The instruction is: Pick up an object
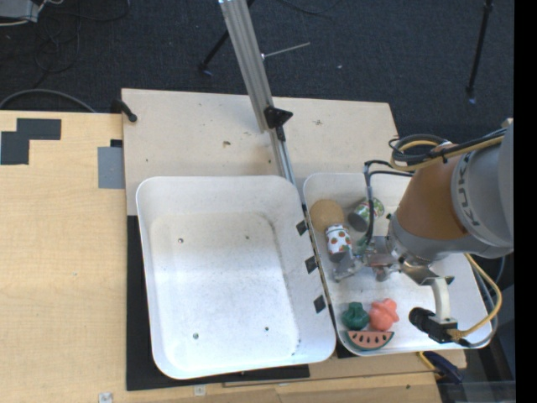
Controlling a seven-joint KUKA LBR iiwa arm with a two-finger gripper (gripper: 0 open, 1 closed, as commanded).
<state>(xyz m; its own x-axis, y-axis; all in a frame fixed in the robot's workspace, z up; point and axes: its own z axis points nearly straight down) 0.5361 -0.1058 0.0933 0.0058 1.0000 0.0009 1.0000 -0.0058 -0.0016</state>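
White plastic forms both bins: the left bin (168, 193) and the right bin (323, 181), in which all the objects are gathered. The arm (445, 204) is seen reaching in from three o'clock, and the hand (357, 259) is lowered into the middle of the right bin, just beside a white spotted cup (338, 240) at its nine o'clock. Whether the hand is open or closed cannot be told, and no object is seen between its parts, so the pick is judged not yet made; closing on something and lifting it are what is left.

A tan cylinder (325, 212) lies at eleven o'clock from the hand, touching the cup. A shiny green piece (367, 212) sits near, at twelve o'clock. A green toy (356, 315), an orange toy (384, 313) and a watermelon slice (370, 338) are clustered at six o'clock, by the near rim.

Room is tight: the cup and cylinder are crowded against the wall shared with the left bin, so little clearance is offered at nine o'clock. More open floor is seen between the hand and the toy cluster. The table (210, 133) lies beyond, at twelve o'clock.
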